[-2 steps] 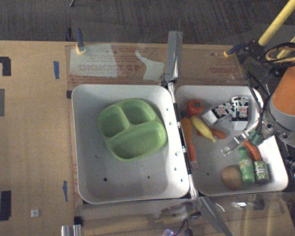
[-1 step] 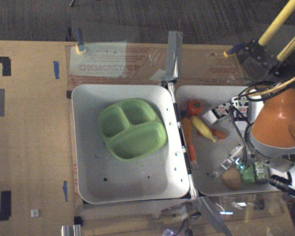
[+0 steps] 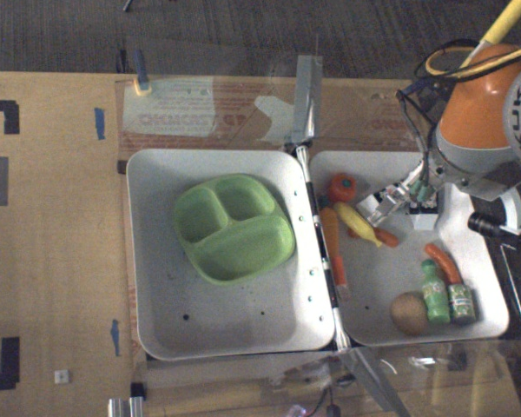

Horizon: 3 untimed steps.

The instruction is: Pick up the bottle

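The bottle (image 3: 433,294) is small and green with a labelled body, and it lies in the right bin (image 3: 491,237) near the front right corner. The gripper (image 3: 384,202) hangs over the back middle of that bin, above a yellow banana (image 3: 358,221). It is well behind and to the left of the bottle and is not touching it. The grey arm with its orange band (image 3: 478,111) reaches in from the upper right.
A green-labelled can (image 3: 461,303) touches the bottle's right side; a brown round fruit (image 3: 409,313) sits to its left and an orange-red pepper (image 3: 443,263) behind it. A tomato (image 3: 343,187) and long carrot (image 3: 332,241) lie by the divider. The left bin (image 3: 156,320) holds a green divided plate (image 3: 234,227).
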Tool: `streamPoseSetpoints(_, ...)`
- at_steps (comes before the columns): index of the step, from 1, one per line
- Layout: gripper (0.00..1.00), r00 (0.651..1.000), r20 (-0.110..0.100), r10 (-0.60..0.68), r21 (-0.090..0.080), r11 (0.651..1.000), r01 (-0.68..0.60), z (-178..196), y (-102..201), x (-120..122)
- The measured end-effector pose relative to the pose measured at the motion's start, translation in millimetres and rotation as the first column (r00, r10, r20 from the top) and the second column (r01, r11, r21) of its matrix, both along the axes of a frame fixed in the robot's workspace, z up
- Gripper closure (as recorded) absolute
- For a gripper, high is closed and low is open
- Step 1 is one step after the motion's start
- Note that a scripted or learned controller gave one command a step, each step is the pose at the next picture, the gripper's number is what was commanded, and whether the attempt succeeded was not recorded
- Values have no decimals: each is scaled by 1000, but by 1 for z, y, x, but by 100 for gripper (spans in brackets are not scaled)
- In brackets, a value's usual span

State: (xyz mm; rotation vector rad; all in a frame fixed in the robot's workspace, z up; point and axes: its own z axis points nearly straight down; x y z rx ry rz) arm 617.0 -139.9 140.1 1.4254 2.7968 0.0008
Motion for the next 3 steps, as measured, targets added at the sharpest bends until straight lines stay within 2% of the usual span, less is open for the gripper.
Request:
streamPoseSetpoints(1, 0, 977, -4, 212, 2, 977, -212, -16, 37, -71)
streamPoseSetpoints(2, 0, 986, -5, 169, 2, 986, -169, -24, -9, -120)
streamPoseSetpoints(3, 0, 966, -5, 260, 3, 966, -260, 2, 40, -138)
